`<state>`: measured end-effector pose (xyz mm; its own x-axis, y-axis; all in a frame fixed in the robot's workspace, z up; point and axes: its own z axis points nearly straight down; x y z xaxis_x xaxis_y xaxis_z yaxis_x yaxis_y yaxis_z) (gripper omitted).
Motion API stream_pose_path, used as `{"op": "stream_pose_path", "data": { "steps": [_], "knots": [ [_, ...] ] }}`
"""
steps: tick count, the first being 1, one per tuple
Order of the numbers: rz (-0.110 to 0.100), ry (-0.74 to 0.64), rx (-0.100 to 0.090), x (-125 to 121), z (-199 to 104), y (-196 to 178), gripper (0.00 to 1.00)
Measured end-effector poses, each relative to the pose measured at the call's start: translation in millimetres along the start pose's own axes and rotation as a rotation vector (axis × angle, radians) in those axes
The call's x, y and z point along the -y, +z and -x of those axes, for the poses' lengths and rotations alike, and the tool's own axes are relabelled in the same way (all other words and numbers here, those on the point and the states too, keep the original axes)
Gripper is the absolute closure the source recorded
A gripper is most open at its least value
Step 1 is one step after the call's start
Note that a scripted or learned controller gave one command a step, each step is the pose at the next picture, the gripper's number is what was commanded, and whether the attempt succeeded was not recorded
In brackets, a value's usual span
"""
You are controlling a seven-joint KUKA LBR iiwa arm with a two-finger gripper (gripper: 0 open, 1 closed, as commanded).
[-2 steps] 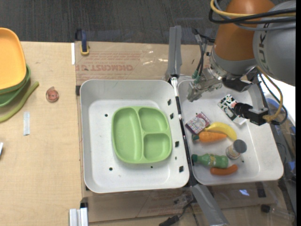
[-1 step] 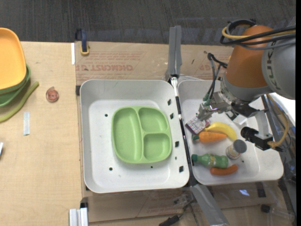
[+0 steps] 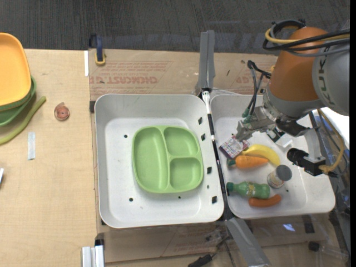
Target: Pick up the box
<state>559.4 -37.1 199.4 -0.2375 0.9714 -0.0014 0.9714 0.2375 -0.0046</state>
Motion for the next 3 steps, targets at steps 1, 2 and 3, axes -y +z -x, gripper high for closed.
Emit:
{"op": "stream_pose_path", "data": {
  "steps": [1,2,3],
  "knots": [
    [0.0,0.222,-0.002,-5,-50,9,1.0],
    [0.001,0.023,-0.001,0,-9,9,1.0],
    [0.0,0.025,0.0,0,-8,1,1.0]
  ]
}}
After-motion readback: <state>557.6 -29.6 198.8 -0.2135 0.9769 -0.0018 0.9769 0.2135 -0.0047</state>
